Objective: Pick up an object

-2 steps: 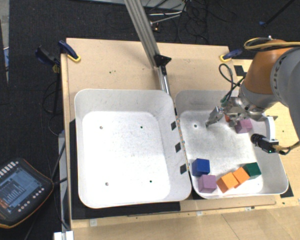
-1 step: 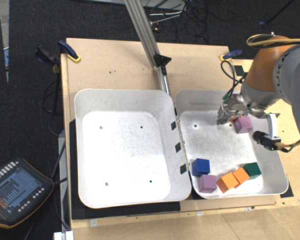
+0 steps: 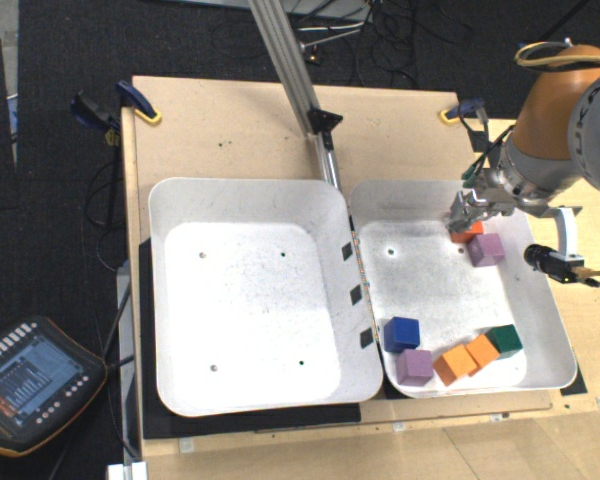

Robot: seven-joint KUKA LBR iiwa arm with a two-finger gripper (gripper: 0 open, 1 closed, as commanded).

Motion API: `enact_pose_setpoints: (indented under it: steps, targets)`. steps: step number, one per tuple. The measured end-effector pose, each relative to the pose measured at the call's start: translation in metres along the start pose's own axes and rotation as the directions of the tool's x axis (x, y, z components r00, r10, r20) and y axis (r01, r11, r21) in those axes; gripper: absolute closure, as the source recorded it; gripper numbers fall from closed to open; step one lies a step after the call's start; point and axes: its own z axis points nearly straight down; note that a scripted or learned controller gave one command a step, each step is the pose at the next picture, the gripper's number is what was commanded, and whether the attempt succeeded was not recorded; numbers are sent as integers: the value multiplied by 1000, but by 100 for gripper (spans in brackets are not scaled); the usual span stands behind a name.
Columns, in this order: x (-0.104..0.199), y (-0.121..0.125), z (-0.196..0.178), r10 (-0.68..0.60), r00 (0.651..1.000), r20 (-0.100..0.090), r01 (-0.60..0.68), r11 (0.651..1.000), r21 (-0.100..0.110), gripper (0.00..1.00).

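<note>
My gripper (image 3: 466,220) is low in the right bin (image 3: 430,288), near its far right part. It sits directly over a small orange-red block (image 3: 466,234), which peeks out just below the fingers. A light purple block (image 3: 485,249) lies touching that block on its near right side. Near the bin's front edge rest a blue block (image 3: 401,332), a purple block (image 3: 414,366), an orange block (image 3: 457,360) and a green block (image 3: 503,341). Whether the orange-red block is between the fingers is hidden by the gripper body.
The left bin (image 3: 245,293) lies beside the right one, with a raised divider rim between them. A metal pole (image 3: 285,53) slants across the back of the bench. A teach pendant (image 3: 30,383) lies off the bench at lower left.
</note>
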Motion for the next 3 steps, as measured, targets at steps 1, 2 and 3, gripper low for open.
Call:
enact_pose_setpoints:
  steps: [1,2,3]
  targets:
    - [9,3,-48,-4,1000,0,4,1000,-1,100]
    - [9,4,-62,-3,1000,-1,3,1000,2,100]
    - [67,-7,-72,-8,1000,-4,8,1000,6,100]
